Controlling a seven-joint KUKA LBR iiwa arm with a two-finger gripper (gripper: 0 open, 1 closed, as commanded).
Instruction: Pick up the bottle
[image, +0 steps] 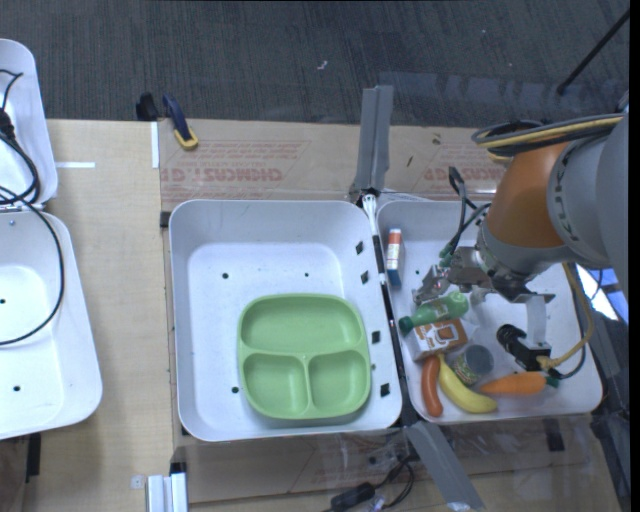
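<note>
Left bin (200, 300) carrying a green divided plate (303, 355); right bin (580, 395) crowded with a banana (465, 390), carrot (515, 383), green bottle (435, 311) lying just below the gripper (445, 283); jaws' state impossible to tell.

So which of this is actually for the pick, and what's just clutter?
For the job: green plastic bottle; gripper, right above it.

Clutter: green divided plate, yellow banana, orange carrot, red sausage, brown carton, white tube with orange cap.
</note>
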